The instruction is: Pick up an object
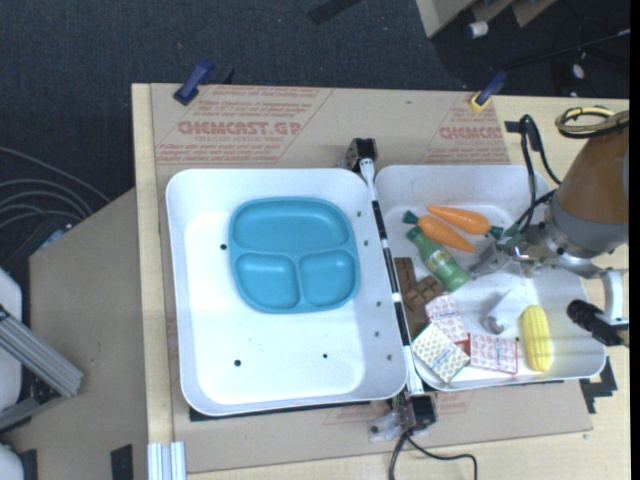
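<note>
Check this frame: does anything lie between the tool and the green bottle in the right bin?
Nothing visible does. The tool sits just right of the green bottle, with bare bin floor between them. The two carrots lie above that path and the corn cob below it.

A light-blue plastic plate with three compartments (293,253) lies in the shallow white left-hand bin (200,298), toward its 12 o'clock side. The bin rests on a brown board printed with red lettering (260,118). A blue clamp (193,83) grips the board's 11 o'clock corner. Grey cables (30,208) curl on the dark carpet (150,18) at 9 o'clock.
</note>
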Action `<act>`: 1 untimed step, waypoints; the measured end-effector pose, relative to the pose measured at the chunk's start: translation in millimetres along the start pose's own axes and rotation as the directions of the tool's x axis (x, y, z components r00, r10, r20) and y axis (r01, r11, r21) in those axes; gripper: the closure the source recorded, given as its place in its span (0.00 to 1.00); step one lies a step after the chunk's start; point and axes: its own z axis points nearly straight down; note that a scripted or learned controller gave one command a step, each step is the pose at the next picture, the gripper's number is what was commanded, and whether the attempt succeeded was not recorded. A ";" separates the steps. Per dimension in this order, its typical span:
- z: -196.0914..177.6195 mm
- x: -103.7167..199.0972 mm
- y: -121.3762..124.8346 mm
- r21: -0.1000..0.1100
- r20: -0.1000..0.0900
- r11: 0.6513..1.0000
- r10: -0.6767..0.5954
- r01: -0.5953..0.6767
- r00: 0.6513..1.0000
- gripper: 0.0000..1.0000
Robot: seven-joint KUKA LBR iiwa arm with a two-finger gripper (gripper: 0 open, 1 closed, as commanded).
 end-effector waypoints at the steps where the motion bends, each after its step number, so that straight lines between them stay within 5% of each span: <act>1: 0.3 -12.3 100.4 0.014 -0.005 1.000 -0.003 0.003 1.000 0.00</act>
